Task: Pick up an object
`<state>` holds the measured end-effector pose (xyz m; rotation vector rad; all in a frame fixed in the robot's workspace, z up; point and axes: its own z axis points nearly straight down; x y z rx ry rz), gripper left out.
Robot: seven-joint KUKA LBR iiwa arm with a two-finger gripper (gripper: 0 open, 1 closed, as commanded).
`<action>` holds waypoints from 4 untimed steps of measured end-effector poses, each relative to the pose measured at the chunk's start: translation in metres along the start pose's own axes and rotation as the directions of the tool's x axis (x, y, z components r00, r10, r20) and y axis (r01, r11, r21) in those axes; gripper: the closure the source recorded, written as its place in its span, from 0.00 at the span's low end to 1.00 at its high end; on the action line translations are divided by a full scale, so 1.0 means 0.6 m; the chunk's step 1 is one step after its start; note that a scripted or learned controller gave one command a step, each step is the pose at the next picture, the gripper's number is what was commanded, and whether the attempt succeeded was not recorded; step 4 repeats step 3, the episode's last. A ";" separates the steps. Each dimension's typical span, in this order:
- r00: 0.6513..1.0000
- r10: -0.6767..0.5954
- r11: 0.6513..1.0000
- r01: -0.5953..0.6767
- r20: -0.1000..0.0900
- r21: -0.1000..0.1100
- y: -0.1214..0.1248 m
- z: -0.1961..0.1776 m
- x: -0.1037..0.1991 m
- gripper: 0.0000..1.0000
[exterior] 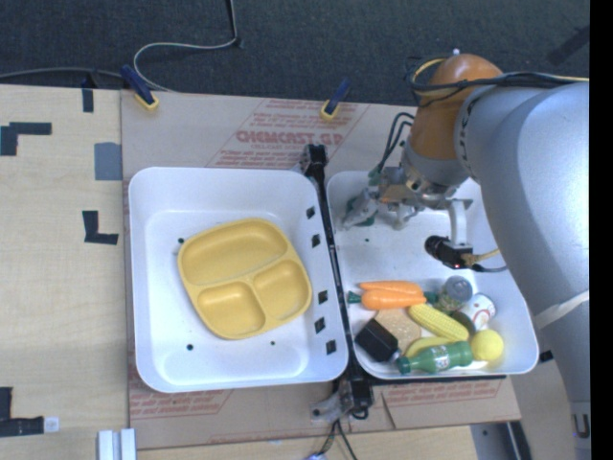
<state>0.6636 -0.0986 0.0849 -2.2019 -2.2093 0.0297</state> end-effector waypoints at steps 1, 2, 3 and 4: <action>1.000 0.001 1.000 -0.001 0.002 -0.001 0.000 0.000 0.003 0.00; 1.000 0.000 1.000 0.000 0.000 0.000 0.000 0.000 0.001 0.00; 1.000 0.000 1.000 0.000 0.001 0.000 0.000 0.000 0.002 0.00; 1.000 0.000 1.000 0.000 0.001 0.000 0.000 0.000 0.002 0.00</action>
